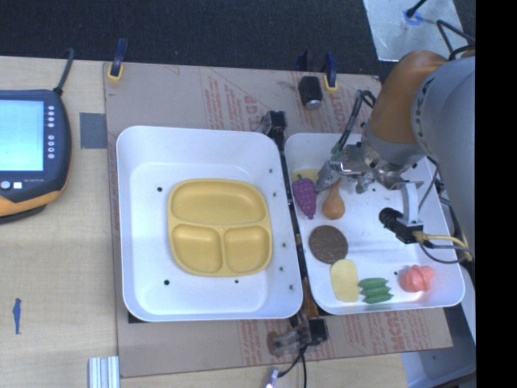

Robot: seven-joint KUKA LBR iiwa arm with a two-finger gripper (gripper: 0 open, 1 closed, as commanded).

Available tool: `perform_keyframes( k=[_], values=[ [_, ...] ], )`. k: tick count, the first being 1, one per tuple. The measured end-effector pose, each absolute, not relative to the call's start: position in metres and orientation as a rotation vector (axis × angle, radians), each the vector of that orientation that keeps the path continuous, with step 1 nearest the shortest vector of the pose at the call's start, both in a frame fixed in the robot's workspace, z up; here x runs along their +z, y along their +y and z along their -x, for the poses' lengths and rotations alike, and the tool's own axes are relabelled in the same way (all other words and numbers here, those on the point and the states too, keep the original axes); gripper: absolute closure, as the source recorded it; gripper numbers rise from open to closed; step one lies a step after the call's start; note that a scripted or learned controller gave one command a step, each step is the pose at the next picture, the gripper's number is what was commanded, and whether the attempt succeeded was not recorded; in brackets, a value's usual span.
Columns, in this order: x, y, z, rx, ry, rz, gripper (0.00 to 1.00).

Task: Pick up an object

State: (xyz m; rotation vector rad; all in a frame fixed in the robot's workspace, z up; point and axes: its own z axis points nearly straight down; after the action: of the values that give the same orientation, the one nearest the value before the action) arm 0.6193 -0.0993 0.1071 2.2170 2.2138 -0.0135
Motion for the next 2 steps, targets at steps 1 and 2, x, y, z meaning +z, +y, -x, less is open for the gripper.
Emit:
perform_keyframes(
  k=[1,2],
  values=[
    [0.092,-0.103,-0.633,-0.008,2.221,-2.216,0.0],
    [0.092,-0.093,-0.651,-0.001,2.226,-2.218,0.0]
  ],
)
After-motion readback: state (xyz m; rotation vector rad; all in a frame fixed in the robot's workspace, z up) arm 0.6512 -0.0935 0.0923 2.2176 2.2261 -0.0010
